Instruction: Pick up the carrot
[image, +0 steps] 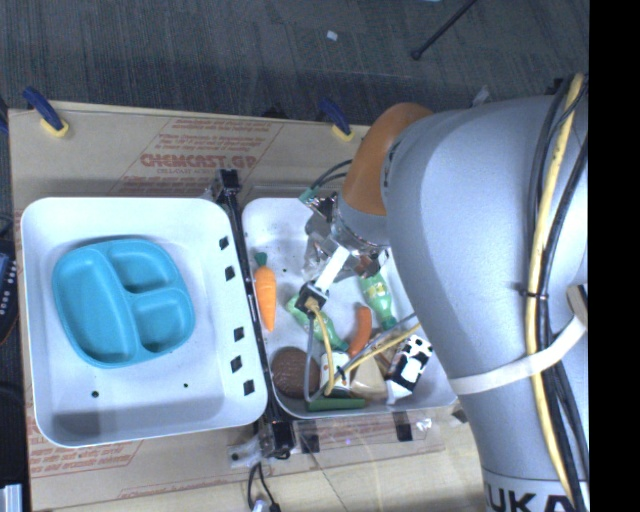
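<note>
The carrot (265, 297), orange with a small green top, lies lengthwise against the left wall of the right bin (283, 213). My gripper (326, 236) hangs low over the middle of that bin, to the right of the carrot and a little farther back, apart from it. The grey arm covers most of the bin's right side. Nothing shows between the gripper and the carrot.
A second orange piece (360, 328), a green bottle (378, 293), a brown round thing (290, 370), a black-and-white toy (409, 362) and green bits crowd the right bin's near half. The left bin (60, 400) holds a blue divided plate (122, 300).
</note>
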